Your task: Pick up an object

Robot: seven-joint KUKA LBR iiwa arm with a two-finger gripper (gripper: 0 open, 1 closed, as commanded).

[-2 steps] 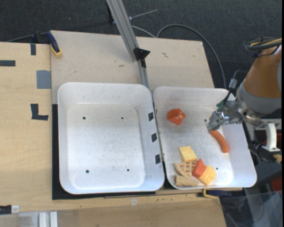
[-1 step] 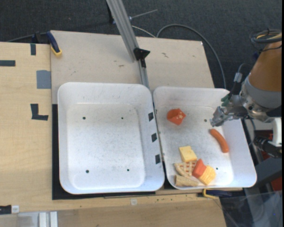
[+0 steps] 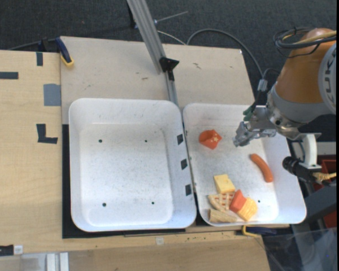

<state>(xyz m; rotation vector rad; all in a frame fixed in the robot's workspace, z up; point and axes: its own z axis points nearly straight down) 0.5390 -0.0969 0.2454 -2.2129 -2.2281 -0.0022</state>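
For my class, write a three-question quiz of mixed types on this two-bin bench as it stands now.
1. True or false: the red piece lies in the left bin.
2. Which item lies nearest the hand? A) yellow block B) red piece C) waffle piece
3. Fill in: the orange sausage lies in the ___ bin.

Key
1. False; it lies in the right bin.
2. B; it sits just left of the hand in the view, apart from it.
3. Right.
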